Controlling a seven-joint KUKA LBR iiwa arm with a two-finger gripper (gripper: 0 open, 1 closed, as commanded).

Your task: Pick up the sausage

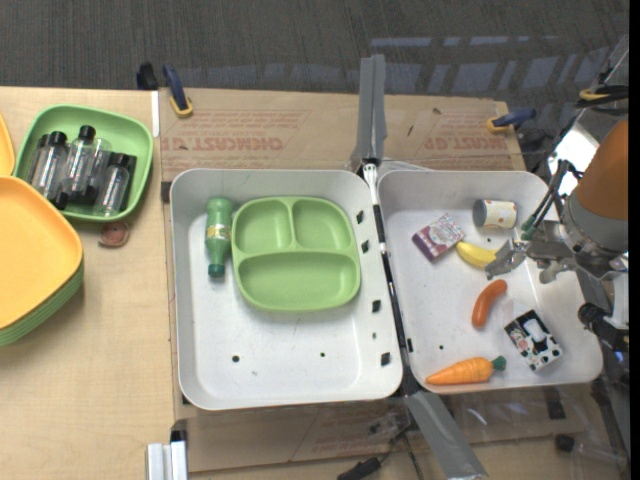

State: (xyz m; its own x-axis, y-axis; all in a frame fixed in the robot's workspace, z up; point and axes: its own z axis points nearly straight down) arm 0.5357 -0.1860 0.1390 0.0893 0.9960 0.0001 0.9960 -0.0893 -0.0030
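Note:
The sausage is a short orange-red piece lying at a slant in the middle of the right bin. My gripper hangs over the right side of that bin, just above and to the right of the sausage and close to a yellow banana. Nothing shows in its grasp. The grey arm with its orange band comes in from the right edge.
In the right bin also lie a purple packet, a small pale cup, a carrot and a black-and-white box. The left bin holds a green divided plate and a green bottle.

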